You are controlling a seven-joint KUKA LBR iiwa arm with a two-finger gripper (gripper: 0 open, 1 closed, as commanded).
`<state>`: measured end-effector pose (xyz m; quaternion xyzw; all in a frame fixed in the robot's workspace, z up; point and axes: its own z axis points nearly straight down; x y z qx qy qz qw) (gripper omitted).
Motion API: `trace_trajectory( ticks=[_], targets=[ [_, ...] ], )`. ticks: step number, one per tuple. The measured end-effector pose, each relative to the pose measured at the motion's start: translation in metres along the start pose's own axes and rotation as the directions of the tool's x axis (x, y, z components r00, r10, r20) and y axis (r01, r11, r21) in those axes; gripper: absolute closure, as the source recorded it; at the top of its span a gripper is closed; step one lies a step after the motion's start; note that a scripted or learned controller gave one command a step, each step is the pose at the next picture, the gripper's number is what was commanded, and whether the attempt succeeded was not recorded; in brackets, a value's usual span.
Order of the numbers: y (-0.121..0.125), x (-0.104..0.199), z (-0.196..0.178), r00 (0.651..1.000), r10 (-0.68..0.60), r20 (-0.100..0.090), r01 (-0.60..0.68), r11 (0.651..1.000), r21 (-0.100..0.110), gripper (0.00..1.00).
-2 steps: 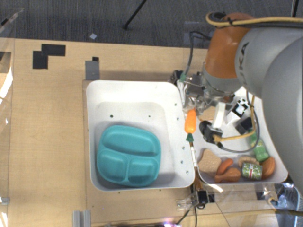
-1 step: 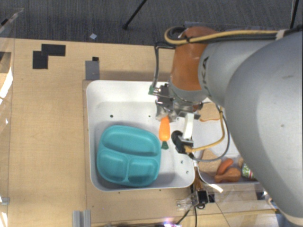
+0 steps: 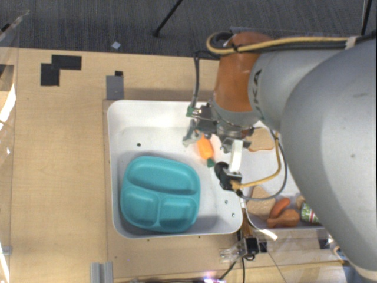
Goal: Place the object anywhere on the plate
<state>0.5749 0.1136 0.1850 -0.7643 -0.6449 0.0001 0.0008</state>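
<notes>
The carrot (image 3: 205, 148), a small orange toy with a green stub at its lower end, hangs over the white floor of the left bin (image 3: 147, 128), just below the gripper (image 3: 203, 135). Its upper end sits up among the metal fingers, which appear to close narrowly on it, though the wrist hides much of the contact. The plate (image 3: 160, 194), a teal tray with three shallow sections, lies flat in the lower part of the same bin, down and to the left of the carrot and apart from it. The arm (image 3: 306, 99) comes in from the right, its orange band directly above the gripper, with a yellow cable looping down past the bin's right wall. In the right bin (image 3: 259, 223), partly hidden under the arm, lie a reddish-orange sausage-shaped toy (image 3: 279, 207), a brown one (image 3: 284, 218) just below it and a greenish item (image 3: 308, 214) beside them
</notes>
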Motion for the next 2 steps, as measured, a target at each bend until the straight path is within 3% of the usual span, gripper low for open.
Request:
trace_trajectory(
  ticks=[1,2],
  targets=[
    [-0.012,0.001,-0.026,0.927,-0.376,0.001,0.376,0.926,-0.005,0.0],
    [-0.067,0.096,-0.081,0.964,-0.264,-0.007,0.264,0.964,-0.007,0.0]
  ],
)
